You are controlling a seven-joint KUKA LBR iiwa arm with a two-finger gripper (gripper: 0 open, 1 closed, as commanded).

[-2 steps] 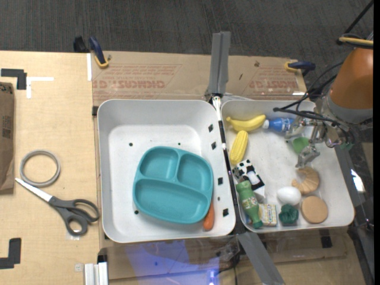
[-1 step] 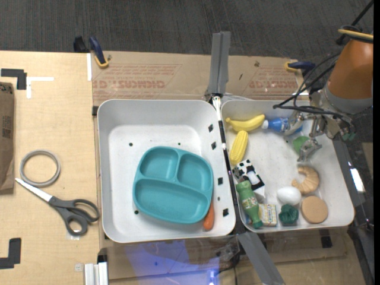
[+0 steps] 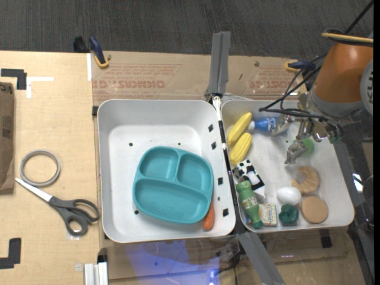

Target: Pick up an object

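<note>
Not yet picked: gripper (image 3: pixel 295 150) down in right bin (image 3: pixel 339 214) near green piece (image 3: pixel 304 146), finger state unclear.

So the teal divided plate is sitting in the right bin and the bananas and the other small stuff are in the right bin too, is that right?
Not quite. The camera view shows the teal divided plate in the left bin, with an orange carrot at its edge. The bananas and the other small things are indeed in the right bin.
</note>
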